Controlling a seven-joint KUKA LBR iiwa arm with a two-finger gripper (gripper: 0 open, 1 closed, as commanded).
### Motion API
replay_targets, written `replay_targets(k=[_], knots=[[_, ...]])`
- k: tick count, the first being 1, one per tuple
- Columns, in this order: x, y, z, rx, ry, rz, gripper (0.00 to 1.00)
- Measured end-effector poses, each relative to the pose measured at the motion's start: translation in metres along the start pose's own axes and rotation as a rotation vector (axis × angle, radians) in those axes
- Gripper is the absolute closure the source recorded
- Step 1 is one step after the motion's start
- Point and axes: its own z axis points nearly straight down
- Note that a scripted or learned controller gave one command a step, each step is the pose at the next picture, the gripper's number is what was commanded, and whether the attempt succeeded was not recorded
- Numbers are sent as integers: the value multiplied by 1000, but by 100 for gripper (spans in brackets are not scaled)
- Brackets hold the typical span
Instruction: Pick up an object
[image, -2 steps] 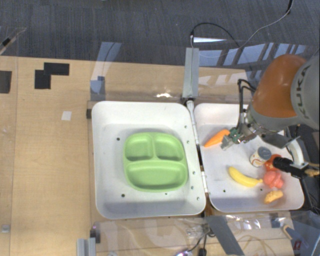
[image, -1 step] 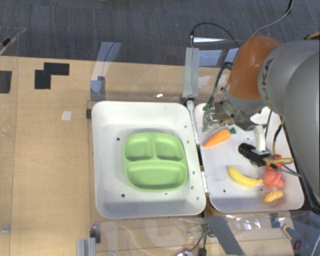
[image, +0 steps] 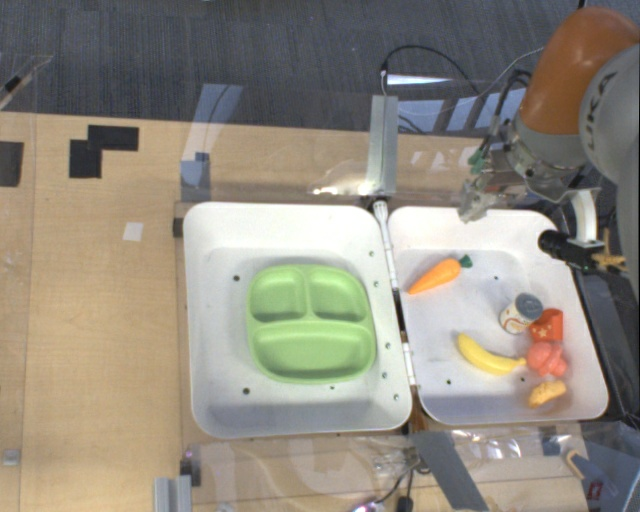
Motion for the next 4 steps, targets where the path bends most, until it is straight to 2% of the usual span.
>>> replay_targets(k=[1,2,3,4], knots=[[1,0,0,0,0,-1,0],[53,-52,46,3,2,-153,0],[-22,-87,141,-7,-3,-141,0],[-32,-171,140,-8,-6,-512,0]])
